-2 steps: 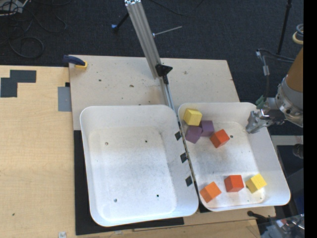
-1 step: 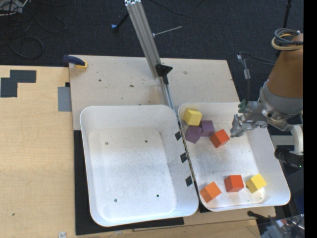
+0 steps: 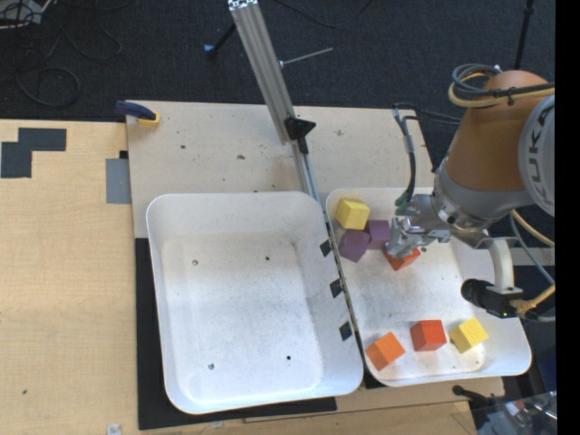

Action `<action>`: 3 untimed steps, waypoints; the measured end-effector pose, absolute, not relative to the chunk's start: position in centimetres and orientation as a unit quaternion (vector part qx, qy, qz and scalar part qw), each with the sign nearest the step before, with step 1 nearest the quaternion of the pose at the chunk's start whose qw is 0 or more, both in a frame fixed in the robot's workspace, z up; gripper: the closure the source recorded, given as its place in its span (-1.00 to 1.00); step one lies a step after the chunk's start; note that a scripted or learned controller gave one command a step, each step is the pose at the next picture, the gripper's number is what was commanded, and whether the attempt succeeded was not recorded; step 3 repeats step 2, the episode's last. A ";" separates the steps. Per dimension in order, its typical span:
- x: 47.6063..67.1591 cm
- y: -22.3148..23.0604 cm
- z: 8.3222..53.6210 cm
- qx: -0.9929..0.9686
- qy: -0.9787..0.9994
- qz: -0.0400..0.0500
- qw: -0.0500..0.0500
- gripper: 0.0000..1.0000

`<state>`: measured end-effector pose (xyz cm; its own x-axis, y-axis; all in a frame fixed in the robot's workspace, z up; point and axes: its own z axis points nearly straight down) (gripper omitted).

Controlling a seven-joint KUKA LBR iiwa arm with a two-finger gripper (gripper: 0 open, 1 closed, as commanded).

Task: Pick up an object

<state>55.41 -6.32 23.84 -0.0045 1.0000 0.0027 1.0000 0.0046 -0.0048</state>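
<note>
Camera view from above: two shallow white bins sit side by side on a bench. The arm (image 3: 494, 148), grey with an orange band, reaches in from the right over the right bin (image 3: 435, 370). Its gripper (image 3: 405, 243) is low near that bin's far left corner, directly above a red block (image 3: 403, 259); whether it grips the block cannot be told. Just left, touching each other, lie a purple block (image 3: 356, 244) and a yellow block (image 3: 352, 214). Along the near edge sit an orange block (image 3: 386, 350), another red block (image 3: 428, 335) and another yellow block (image 3: 468, 334). A metal pole (image 3: 268, 71) slants up behind the left bin (image 3: 172, 370).
</note>
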 end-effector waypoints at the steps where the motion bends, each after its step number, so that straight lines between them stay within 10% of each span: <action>1: 55.7 -0.5 24.0 -0.705 -0.709 0.000 0.002 1.00; 3: 54.8 5.0 24.5 -0.705 -0.709 0.001 0.002 1.00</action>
